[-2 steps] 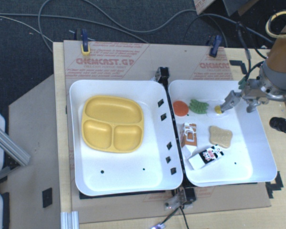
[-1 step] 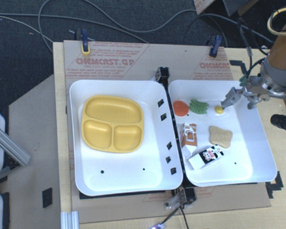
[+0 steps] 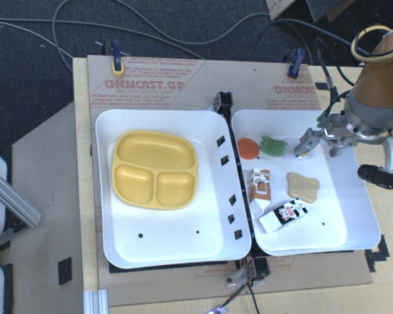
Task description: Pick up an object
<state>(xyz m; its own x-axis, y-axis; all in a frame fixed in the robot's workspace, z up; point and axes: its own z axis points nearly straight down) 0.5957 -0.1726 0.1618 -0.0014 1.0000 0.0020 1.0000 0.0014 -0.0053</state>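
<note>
Dark carpet, loose cables behind; board-topped worktop (image 3: 183, 80) carries two white bins. Left bin (image 3: 209, 241): yellow divided plate (image 3: 155, 169). Right bin (image 3: 354, 227): orange ball (image 3: 249, 148), green toy (image 3: 272, 145), tan slab (image 3: 303, 186), printed card (image 3: 260, 184), black-white box (image 3: 282, 214). Pincer (image 3: 321, 142) released, grasping nothing, over right bin near green toy. Risks: fingers close on bare floor between toy and slab; ball rolls off; flat card and slab hard to pinch, slip likely.

Slanted overhead view of both bins (image 3: 111, 175)
</note>
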